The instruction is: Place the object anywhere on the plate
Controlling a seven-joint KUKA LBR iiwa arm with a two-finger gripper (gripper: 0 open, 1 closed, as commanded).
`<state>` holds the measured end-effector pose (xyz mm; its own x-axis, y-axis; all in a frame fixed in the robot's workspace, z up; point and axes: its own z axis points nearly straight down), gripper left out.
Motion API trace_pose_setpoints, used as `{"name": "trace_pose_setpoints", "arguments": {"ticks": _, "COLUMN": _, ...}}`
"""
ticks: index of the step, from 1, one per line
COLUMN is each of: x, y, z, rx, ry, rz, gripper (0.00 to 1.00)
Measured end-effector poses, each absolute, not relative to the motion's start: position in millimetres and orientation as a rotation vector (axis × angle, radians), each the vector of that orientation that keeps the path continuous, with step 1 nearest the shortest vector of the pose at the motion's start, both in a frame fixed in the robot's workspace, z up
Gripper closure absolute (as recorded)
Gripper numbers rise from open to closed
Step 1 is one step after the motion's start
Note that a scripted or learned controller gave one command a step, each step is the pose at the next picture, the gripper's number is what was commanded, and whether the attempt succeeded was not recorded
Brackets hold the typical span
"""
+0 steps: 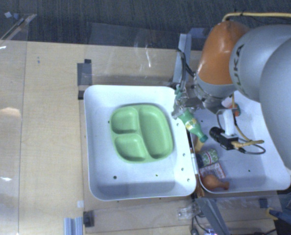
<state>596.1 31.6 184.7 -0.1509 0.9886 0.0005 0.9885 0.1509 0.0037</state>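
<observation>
Pincer [183,107] clamped on green bottle [191,125] beside plate [141,132] — needed a leftward carry, clearing the bin wall, before release.

Light wooden bench [42,146] bearing two shallow white bins: left bin [99,180] at 9 o'clock, right bin [270,173] at 3 o'clock.

Left white bin [99,175] holds a green three-compartment plate [141,132], lying flat near the bin's centre. The tool [182,109] sits over the seam between the two bins, at the left bin's upper right rim, with a green bottle [190,124] between its fingers, tilted down to the right and off the plate. Right white bin [263,170]: a small green-labelled packet [209,156], a dark wrapped item [213,170] and an orange-brown object [214,181] along its left wall on the wooden surface [37,131].
</observation>
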Motion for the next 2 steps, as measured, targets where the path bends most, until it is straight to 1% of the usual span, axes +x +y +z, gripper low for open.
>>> {"name": "trace_pose_setpoints", "arguments": {"ticks": 1, "x": 593.2, "y": 82.2, "z": 185.0, "rx": 1.993, "ry": 2.425, "rz": 0.005, "gripper": 1.00}}
{"name": "trace_pose_setpoints", "arguments": {"ticks": 2, "x": 593.3, "y": 82.1, "z": 185.1, "rx": 1.993, "ry": 2.425, "rz": 0.005, "gripper": 0.00}}
